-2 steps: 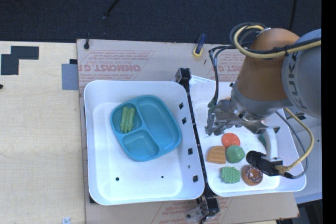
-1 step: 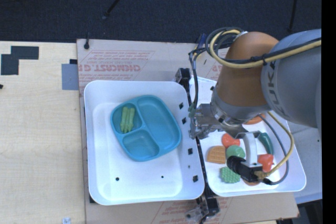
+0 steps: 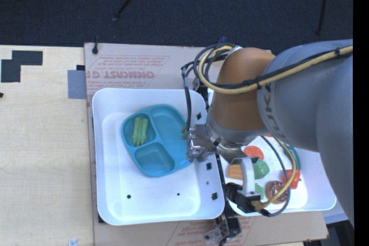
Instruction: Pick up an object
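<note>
- Setting: a robotics lab test cell, not a home or shop.
- Evidence: a grey industrial arm (image 3: 288, 101) with exposed yellow and black cabling.
- Evidence: two white bins (image 3: 109, 124) fixed on a cardboard sheet (image 3: 132, 69) over a plywood bench (image 3: 40, 152).
- Evidence: dark carpet (image 3: 230, 3) behind, with loose cables and stand legs.

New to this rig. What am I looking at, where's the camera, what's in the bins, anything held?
One fixed camera looks down at a slant on a bench. The grey robot arm with an orange band reaches in from the right, over the seam between two white bins. The left bin holds a blue divided tray with a green item in one compartment. The right bin holds small colourful toys, partly hidden. The arm's wrist hides its grasping end, so I cannot tell whether anything is held.
</note>
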Action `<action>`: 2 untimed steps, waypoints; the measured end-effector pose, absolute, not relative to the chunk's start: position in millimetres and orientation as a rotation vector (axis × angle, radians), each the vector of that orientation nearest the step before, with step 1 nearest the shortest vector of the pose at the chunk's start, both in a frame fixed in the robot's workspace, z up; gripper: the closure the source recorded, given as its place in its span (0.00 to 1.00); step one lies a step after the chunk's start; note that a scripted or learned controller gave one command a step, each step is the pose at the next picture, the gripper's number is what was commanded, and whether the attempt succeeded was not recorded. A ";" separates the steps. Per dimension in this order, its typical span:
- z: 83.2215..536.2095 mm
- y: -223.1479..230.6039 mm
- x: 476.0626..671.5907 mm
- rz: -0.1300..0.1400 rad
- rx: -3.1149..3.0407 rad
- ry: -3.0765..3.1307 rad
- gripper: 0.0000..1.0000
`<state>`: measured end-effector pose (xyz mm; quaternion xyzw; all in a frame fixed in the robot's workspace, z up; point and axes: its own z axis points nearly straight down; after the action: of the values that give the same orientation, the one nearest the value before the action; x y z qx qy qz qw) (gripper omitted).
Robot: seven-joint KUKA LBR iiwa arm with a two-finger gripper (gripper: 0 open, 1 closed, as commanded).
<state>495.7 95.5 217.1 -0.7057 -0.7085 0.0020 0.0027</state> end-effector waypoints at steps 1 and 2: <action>236.8 93.3 490.3 0.002 -2.218 -2.221 1.00; 217.9 96.2 486.8 0.008 -2.219 -2.218 1.00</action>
<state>486.8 96.2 217.9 -0.7072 -0.7070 0.0025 0.0020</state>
